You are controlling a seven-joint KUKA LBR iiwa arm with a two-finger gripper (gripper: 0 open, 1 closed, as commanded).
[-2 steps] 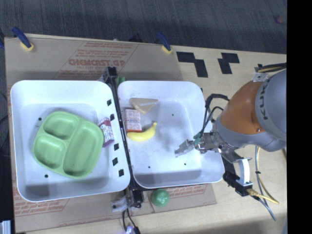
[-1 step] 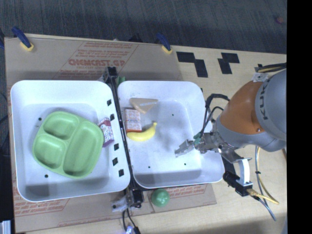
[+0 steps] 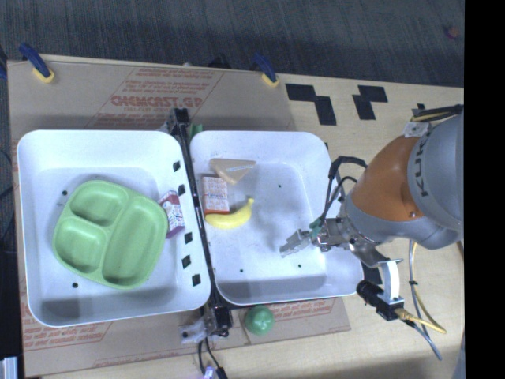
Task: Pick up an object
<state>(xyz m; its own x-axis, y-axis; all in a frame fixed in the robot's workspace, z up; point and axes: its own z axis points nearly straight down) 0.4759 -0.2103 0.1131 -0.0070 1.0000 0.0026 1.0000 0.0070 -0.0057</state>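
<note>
Two white bins are seen side by side on the worktop [image 3: 158,93]. The right bin [image 3: 316,152] carries a banana [image 3: 230,216], a small packet [image 3: 215,194] and a tan wedge [image 3: 233,168], all grouped near its left wall; its middle and right floor lie open. The left bin [image 3: 39,156] is largely taken by a green divided plate [image 3: 110,233], with a sachet [image 3: 173,212] beside it. A green ball [image 3: 258,319] rests outside the bins. The end effector [image 3: 293,243] is positioned low over the right bin, right of the banana and apart from it; nothing is seen held, and whether it is apart or together cannot be told.
</note>
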